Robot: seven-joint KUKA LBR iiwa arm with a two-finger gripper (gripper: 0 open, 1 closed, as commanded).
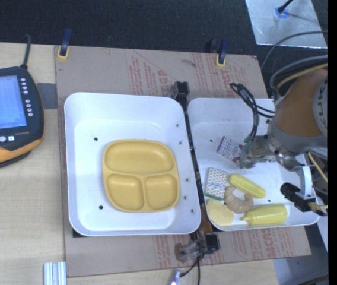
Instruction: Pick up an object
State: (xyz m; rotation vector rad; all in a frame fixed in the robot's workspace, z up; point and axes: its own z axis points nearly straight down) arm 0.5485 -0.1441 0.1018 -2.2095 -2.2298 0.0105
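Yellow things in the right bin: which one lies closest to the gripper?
The corn cob, just below the gripper. The bottle and the flat round piece lie farther toward the bin's near edge.

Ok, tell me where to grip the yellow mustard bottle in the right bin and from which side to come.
Grip the yellow mustard bottle across the middle of its body, coming straight down. It lies flat, long axis left-right, by the right bin's near wall, so close the pincer across its narrow width. The shrimp-like toy crowds its cap end; probably stay toward the base.
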